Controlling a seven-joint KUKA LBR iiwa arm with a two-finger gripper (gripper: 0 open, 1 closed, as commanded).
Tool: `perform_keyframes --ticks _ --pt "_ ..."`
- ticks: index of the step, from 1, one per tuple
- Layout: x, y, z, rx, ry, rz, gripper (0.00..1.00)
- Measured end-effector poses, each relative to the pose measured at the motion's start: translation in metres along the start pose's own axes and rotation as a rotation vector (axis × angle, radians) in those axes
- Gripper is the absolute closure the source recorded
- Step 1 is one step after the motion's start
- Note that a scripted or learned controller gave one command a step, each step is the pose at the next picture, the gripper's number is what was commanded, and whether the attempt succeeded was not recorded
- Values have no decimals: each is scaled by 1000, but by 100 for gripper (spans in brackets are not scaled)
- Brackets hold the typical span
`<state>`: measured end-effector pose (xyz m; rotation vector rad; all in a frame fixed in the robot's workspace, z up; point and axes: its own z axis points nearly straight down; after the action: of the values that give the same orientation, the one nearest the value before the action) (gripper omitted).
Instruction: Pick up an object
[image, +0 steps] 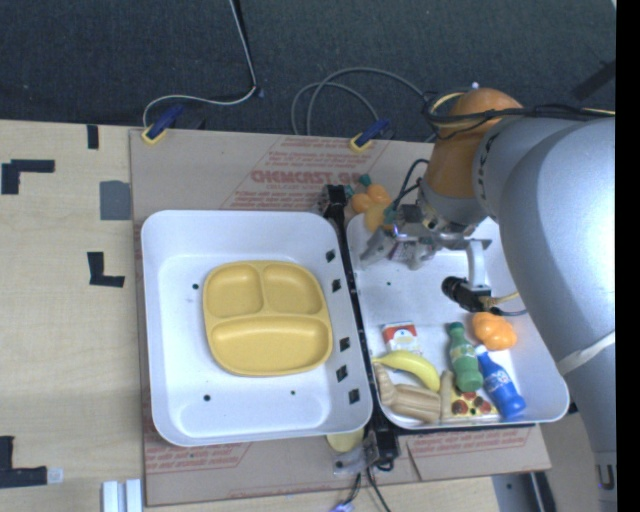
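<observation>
Camera view: wood bench (60, 330) w/ cardboard sheet (270, 170), dark floor (120, 50).

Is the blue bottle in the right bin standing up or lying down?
Lying down. The blue bottle rests on its side on the right bin floor, its full length showing, beside the green bottle.

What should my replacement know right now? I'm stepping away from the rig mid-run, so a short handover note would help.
Gripper: low over the far end of the right bin, near an orange toy at the bin's far corner; whether it grips anything cannot be told.
Items: banana, green bottle, blue bottle, orange fruit, small carton and bread-like pieces sit at the right bin's near end. The yellow divided plate lies in the left bin.
Done: no pick confirmed.
Left: grasp and lift one object.
</observation>
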<state>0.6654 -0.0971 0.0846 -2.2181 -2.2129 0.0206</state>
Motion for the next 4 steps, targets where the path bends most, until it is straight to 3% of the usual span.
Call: perform_keyframes --ticks 1,2,3,4 --pt "0 0 0 0 0 0 0" --pt "-1 3 -43 -18 3 -2 0" --pt "0 0 1 3 1 0 0" --pt "0 0 0 0 1 0 0"
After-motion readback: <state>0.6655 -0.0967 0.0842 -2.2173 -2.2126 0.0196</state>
